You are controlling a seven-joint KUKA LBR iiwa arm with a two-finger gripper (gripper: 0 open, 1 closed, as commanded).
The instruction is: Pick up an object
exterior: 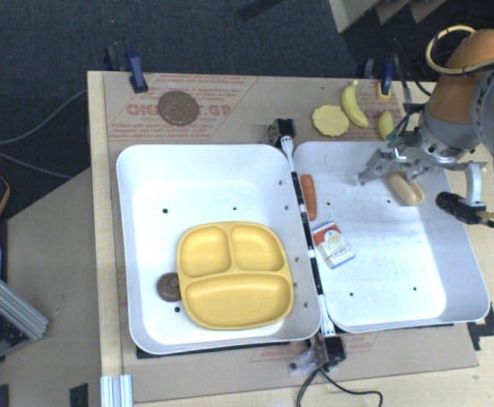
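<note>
My gripper (394,169) hangs over the far part of the right bin (450,299), its grey fingers (370,172) spread open. A tan, roll-shaped piece (407,192) lies on the bin floor just in front of the fingertips; nothing is clasped between them. An orange-red sausage (308,195) lies along the right bin's left wall. A small red and white carton (333,246) sits nearer the front. In the left bin (136,219) rests a yellow divided plate (234,274) with a brown round cookie (169,287) at its left edge.
Behind the right bin, on the bench, lie a banana (354,104), a yellow ruffled slice (330,120) and a small green-yellow piece (385,124). A brown disc (177,107) lies behind the left bin. Blue clamps hold the bench's far edge.
</note>
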